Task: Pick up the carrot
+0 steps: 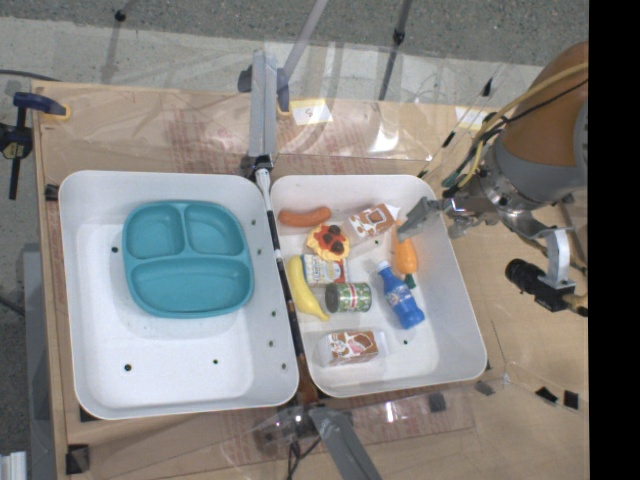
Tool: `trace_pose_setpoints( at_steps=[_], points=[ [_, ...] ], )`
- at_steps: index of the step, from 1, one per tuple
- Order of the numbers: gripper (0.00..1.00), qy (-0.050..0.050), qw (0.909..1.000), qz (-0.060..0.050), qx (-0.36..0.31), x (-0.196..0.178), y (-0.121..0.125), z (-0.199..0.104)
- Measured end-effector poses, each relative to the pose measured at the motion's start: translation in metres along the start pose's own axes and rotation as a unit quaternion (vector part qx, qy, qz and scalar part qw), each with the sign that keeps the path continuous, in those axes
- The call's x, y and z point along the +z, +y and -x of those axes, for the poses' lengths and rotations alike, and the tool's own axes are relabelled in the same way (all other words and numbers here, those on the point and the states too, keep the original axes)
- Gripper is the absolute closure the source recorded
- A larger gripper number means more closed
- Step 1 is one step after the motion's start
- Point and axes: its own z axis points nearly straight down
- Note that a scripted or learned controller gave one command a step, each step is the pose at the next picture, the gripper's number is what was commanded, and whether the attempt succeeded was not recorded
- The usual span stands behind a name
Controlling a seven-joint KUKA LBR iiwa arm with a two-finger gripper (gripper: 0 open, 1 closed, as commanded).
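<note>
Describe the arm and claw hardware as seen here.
The arm has a grey body with an orange band above the wrist and dark and yellow cables running along it. The wrist is metallic grey with black fittings. The claw is slim, grey and two-fingered.

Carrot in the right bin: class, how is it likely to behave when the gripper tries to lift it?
The carrot looks like smooth toy plastic, so probably stiff and light, and perhaps slippery. Its rounded, tapered shape suggests it could roll or squirt out of a pinch. The blue bottle lies close beside it, so a nudge may shift both. The gripper is just above it.
</note>
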Motion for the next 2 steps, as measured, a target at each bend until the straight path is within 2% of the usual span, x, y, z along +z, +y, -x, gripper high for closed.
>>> trace_pose_setpoints(
  at_steps=[1,2],
  points=[
    [0.0,0.0,0.9978,0.0,0.066,0.071,0.045,0.044],
    [0.0,-0.002,0.9985,0.008,0.055,0.144,0.082,0.044]
  ],
)
